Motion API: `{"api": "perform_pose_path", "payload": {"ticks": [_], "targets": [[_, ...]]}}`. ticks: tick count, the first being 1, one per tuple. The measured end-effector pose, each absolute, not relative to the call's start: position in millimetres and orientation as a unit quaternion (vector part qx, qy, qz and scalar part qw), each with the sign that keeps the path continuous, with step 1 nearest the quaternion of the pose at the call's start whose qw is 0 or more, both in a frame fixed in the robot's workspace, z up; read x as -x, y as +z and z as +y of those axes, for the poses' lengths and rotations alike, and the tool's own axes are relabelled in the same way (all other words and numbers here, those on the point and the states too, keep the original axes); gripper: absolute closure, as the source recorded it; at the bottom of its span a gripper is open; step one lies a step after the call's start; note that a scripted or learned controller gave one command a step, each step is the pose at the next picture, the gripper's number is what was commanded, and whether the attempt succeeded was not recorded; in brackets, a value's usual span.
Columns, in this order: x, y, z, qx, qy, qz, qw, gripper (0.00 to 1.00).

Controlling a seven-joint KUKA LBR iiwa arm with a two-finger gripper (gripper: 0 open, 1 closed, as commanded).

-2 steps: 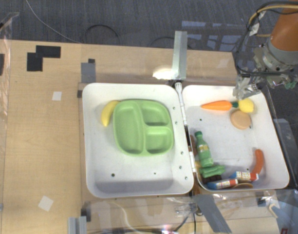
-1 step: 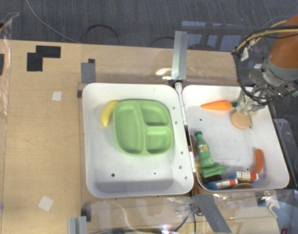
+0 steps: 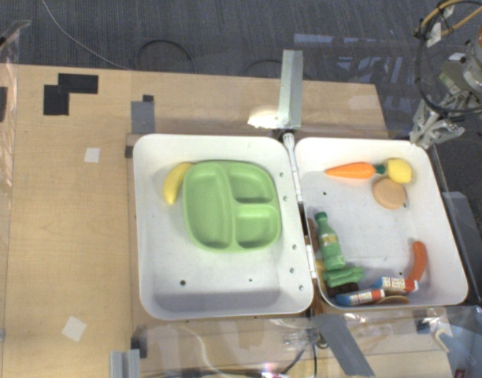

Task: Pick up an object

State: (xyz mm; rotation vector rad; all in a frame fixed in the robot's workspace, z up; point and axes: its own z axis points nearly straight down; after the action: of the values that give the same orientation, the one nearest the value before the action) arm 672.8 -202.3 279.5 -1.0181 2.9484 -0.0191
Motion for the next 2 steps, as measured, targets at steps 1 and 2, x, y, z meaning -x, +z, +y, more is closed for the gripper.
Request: {"api": "perform_pose_path", "payload": {"ticks": [1, 2], "targets": [[-635.8, 212, -204, 0.569, -0.0011, 0.822, 0.003, 1.00], [-613.6, 98, -205, 0.546, -0.0037, 0.838, 0.005, 1.00]]}}
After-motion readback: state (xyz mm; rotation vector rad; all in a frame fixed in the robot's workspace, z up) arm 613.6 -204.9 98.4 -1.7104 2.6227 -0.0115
